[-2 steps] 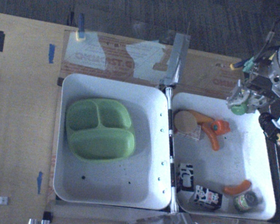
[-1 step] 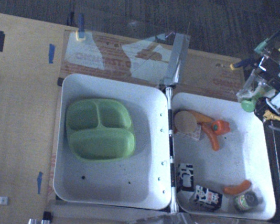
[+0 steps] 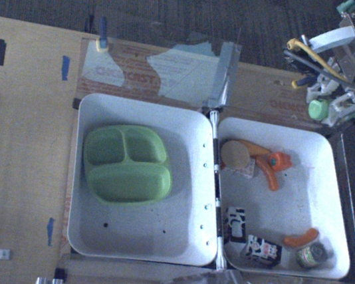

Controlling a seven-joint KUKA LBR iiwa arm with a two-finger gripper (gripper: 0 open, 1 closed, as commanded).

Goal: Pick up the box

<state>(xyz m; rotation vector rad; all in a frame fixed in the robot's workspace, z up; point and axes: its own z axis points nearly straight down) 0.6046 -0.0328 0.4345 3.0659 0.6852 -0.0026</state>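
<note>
Two small black-and-white boxes lie near the front edge of the right bin. One box leans against the bin's left wall, and the other box lies just to its right. My gripper hangs beyond the bin's far right corner, well away from both boxes, with nothing seen in it.
The right bin also holds a round tan item, an orange toy, an orange sausage shape and a small can. A green divided plate lies in the left bin.
</note>
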